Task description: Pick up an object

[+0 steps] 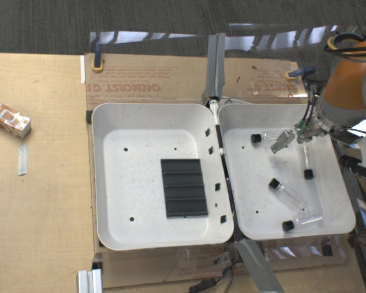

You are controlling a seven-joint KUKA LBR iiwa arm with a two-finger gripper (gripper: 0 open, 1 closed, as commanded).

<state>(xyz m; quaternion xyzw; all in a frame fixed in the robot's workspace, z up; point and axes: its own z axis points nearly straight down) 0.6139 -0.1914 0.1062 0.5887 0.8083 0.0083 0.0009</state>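
The right bin (pixel 329 227) holds several clear tubes with black caps. One tube (pixel 266 138) lies at the upper left of that bin, another tube (pixel 305 159) stands lengthwise near the right side, and a third tube (pixel 288 193) lies slantwise in the middle. A further tube (pixel 306 220) rests by the front rim. A black ridged block (pixel 184 187) lies flat in the left bin (pixel 110 163). My gripper (pixel 285 141) hangs low over the upper part of the right bin, right beside the upper-left tube; whether it touches the tube I cannot tell.
The grey and orange arm (pixel 344 84) reaches in from the upper right. A grey divider post (pixel 216 66) stands between the bins at the back. On the wooden table to the left lie a small carton (pixel 11 121) and a pale strip (pixel 22 160).
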